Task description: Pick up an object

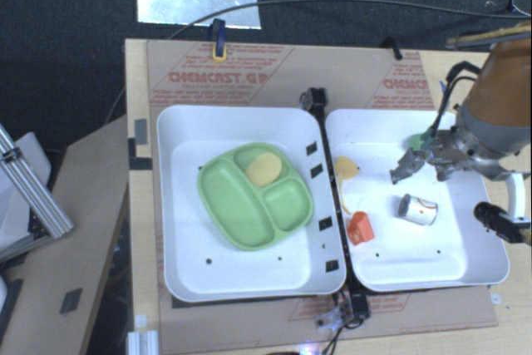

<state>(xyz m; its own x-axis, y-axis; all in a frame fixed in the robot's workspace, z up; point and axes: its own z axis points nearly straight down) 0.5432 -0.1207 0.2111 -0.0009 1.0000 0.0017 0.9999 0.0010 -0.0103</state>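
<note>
Camera view, looking down at a slant. Landmark: the divider (331, 195), a dark strip with black clips between the two bins.

Left of the divider: left bin (187, 204), shallow, smooth white plastic, rounded corners. In it, a plate (241, 212), pale green, matte, three compartments; a yellow rounded lump (265, 169) lies in the compartment farthest from the camera.

Right of the divider: right bin (432, 262), same make. Just beside the divider, a small yellow soft-looking piece (346, 170); nearer the camera, an orange-red blocky piece (359, 227). Further right, a short can (417, 209), silvery-white, lying on its side.

Above the can and clear of it: gripper (428, 162), grey metal, fingers splayed wide, nothing between them. Arm (499, 104), grey with an orange band.

Under both bins: a brown printed board (249, 71).
</note>
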